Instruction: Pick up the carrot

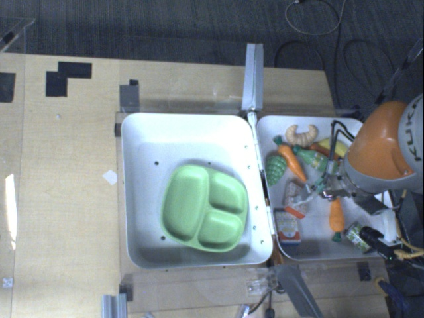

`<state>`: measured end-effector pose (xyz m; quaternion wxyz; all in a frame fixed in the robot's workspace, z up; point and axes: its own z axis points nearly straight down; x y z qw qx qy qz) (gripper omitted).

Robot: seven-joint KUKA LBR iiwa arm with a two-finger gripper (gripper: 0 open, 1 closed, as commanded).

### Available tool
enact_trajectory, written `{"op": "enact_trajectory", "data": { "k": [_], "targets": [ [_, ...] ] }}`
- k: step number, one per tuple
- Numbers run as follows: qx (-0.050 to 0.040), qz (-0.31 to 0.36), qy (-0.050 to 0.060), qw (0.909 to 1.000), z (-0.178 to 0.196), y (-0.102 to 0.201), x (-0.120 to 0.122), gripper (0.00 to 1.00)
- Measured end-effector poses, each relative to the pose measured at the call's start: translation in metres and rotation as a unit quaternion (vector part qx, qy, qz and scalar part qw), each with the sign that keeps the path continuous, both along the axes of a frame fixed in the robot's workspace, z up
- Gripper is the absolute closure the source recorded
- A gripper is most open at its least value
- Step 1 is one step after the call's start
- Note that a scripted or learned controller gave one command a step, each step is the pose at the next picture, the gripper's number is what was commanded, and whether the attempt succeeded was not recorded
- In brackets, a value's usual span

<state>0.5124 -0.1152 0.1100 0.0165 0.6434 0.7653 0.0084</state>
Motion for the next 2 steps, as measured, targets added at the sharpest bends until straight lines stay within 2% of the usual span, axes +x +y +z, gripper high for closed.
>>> {"op": "enact_trajectory", "data": {
  "k": [1,2],
  "targets": [
    [0.0096,-0.259,0.011,0.9658,-0.022,0.0,0.079,0.0],
    [0.0101,-0.254,0.008,0.9672,-0.009,0.002,0.082,1.0]
  ]
}}
